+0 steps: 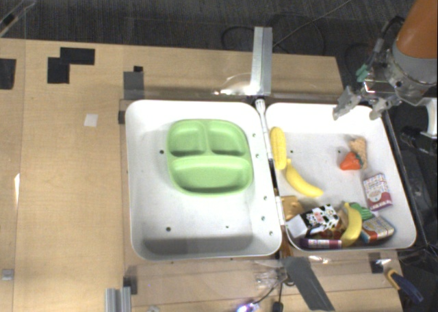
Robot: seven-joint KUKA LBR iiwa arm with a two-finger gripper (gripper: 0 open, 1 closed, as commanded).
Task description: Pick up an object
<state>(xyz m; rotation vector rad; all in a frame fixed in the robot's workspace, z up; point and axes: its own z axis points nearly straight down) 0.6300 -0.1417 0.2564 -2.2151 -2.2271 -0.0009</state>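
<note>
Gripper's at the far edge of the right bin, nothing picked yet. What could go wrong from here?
1. The open gripper hangs by the right white bin's rim; a straight descent may clip it.
2. The near-corner pile, with a cow-print carton and small yellow banana, is packed tight; fingers may jam or slip.
3. The two long yellow bananas touch; one may drag the other.

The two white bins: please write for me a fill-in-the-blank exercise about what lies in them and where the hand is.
1. The green divided plate lies in the ____ bin.
2. The two yellow bananas near the divider lie in the ____ bin.
3. The hand is above the ____ corner of the right bin, apart from the objects.
4. The plate has ____ compartments.

Missing words: left; right; far right; three
</note>
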